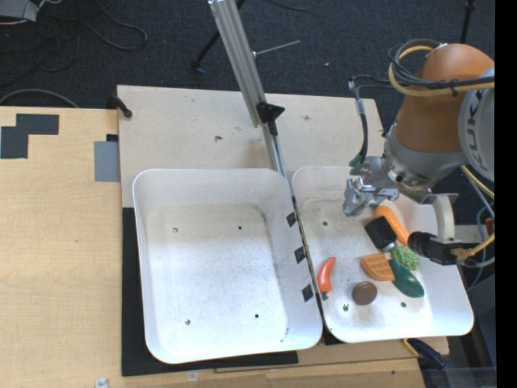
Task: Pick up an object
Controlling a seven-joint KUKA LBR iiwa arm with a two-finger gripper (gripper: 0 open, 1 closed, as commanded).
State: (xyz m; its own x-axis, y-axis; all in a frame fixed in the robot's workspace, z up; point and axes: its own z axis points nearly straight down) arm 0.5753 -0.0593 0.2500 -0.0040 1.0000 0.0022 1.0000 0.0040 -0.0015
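Observation:
My gripper (356,203) hangs over the upper middle of the right bin (339,322), its metal fingers pointing down with nothing visible between them. Just to its right lie an orange carrot-like piece (393,221) and a black block (379,232). Lower down sit a tan waffle-like piece (376,267), a green leafy item (405,258) and a dark green object (409,284). A red-orange chili (325,274) lies near the bin's left wall. A brown round disc (364,293) rests near the front.
The left bin (161,208) sits beside the right one, split by a divider with black clips (300,254). A slanted aluminium rail (242,63) rises behind the bins. Cables hang by the arm at right.

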